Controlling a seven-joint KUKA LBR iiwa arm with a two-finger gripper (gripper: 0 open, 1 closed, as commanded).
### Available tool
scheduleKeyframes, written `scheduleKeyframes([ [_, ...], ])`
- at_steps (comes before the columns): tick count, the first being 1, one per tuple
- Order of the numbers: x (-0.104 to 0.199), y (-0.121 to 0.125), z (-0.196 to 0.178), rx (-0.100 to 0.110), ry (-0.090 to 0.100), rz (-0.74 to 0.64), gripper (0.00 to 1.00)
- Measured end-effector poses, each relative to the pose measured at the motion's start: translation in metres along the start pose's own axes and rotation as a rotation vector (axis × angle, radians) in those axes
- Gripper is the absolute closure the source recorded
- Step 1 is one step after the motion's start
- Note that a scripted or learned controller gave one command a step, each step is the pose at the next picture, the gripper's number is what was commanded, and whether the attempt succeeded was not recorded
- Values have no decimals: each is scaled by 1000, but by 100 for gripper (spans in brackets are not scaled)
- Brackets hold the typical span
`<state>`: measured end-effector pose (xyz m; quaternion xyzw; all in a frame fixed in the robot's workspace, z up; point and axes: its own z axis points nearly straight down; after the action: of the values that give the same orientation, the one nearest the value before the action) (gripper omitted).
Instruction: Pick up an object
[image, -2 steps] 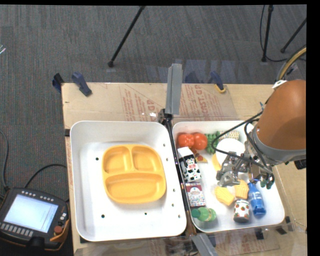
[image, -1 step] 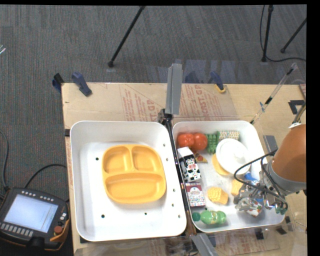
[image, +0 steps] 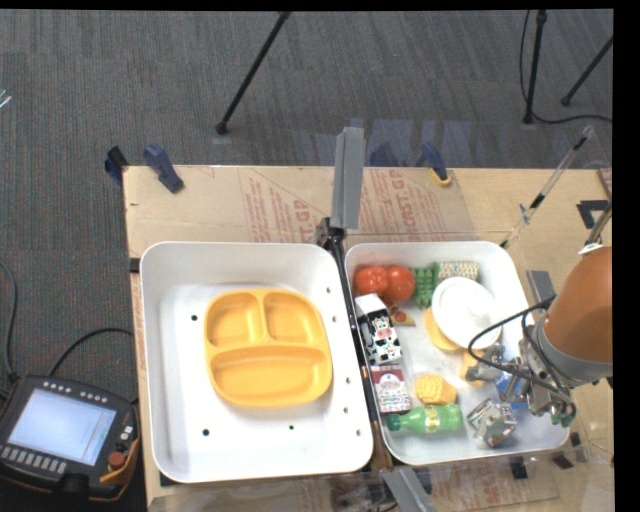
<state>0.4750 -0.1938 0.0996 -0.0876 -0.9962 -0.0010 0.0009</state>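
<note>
hand (image: 497, 415) is low at 5 o'clock in the right bin (image: 500, 255), can't tell its grip; I'd centre on the green bottle (image: 428, 420) before closing

The robot's arm (image: 590, 320) has a fat, round orange band, grey metal under it, and thin black cables looping beside it.

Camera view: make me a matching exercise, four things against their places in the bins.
Things:
1. yellow divided plate
2. green bottle
3. red tomato toy
4. white lid

Places:
A. back left corner of the right bin
B. near edge of the right bin, lying on its side
C. middle of the left bin
D. middle of the right bin, toward its back

Pairs: 1-C, 2-B, 3-A, 4-D
</note>
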Motion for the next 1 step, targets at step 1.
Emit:
scheduleKeyframes([
  [1, -60, 36, 12, 0, -3, -288, 0],
])
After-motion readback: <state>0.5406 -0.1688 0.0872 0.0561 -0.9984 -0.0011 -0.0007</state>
